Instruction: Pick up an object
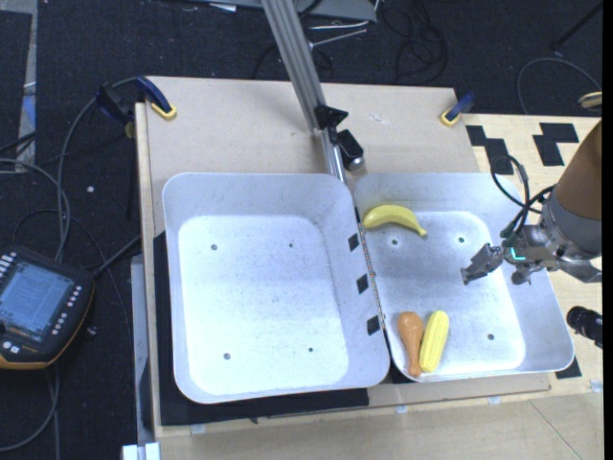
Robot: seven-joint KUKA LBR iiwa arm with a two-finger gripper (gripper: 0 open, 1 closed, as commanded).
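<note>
Three objects lie in the right bin (536, 353). A yellow banana (393, 218) rests near the bin's far left corner. A yellow corn cob (433, 340) and an orange carrot-like piece (410, 337) lie side by side, touching, at the near left. My gripper (498, 268) hovers over the right part of this bin, to the right of the banana and above the corn in the picture. Its fingers stand apart and hold nothing.
The left bin (192, 209) adjoins the right one along a ridge with black clips (362, 281). A metal camera pole (302, 65) rises from the bench's back. A teach pendant (34, 305) lies on the floor at left.
</note>
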